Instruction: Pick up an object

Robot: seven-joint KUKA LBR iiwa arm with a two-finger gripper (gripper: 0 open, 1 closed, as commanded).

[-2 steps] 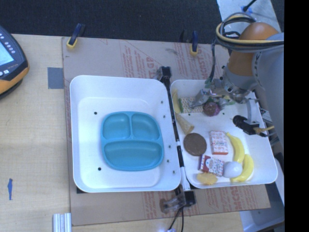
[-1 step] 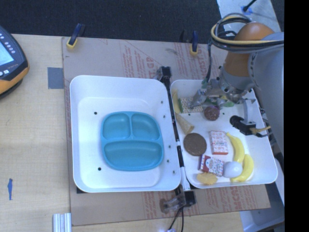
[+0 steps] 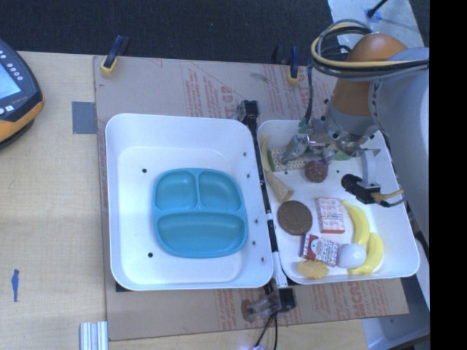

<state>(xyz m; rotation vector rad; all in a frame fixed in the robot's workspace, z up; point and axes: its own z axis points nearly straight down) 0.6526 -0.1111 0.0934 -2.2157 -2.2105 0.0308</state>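
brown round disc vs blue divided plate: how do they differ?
The brown disc is small, plain and dark; the blue plate is far larger, squarish with rounded corners, and split into three compartments. The disc lies in the right bin among other items; the plate sits alone in the left bin. Both lie flat.

Left of the tool, a white bin point(image 3: 124, 195) holds a light blue divided plate point(image 3: 199, 212). Below the tool lie a dark maroon ball point(image 3: 316, 170), a brown round cookie point(image 3: 295, 216), a red-and-white packet point(image 3: 330, 214), a yellow banana point(image 3: 361, 228) and a white egg point(image 3: 352, 255). The surface point(image 3: 51, 217) is tan.
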